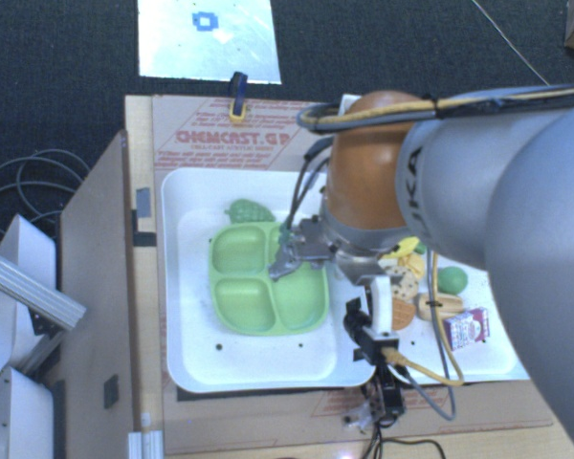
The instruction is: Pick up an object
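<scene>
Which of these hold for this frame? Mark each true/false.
1. A green divided tray lies in the left bin. True.
2. The tray has five compartments. False: three are visible.
3. A green ball sits in the right bin. True.
4. The arm enters from the view's left. False: it reaches in from the right.
5. A small purple-and-white packet lies in the left bin. False: it lies in the right bin, below the green ball.
</scene>
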Controlling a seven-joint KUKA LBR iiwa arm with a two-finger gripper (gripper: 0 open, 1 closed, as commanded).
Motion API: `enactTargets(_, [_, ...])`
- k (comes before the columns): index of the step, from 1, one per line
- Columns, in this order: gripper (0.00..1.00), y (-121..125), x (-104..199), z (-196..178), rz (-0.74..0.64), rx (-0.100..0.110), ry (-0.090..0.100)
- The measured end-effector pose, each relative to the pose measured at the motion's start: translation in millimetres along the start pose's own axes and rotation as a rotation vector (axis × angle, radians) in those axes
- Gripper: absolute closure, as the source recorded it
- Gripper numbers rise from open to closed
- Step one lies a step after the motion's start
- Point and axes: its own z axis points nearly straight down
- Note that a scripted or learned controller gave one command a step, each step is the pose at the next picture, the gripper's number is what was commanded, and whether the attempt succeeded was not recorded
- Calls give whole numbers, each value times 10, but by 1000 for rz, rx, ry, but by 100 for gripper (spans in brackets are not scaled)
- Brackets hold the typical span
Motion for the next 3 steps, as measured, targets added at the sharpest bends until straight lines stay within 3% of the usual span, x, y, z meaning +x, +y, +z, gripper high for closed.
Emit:
enactTargets(1, [0,-266,-479,309,5,4,-1])
enactTargets(2, [0,-238,411,-1665,-12,-19,10])
enactTargets(3, [0,-279,937,137,-7,12,-3])
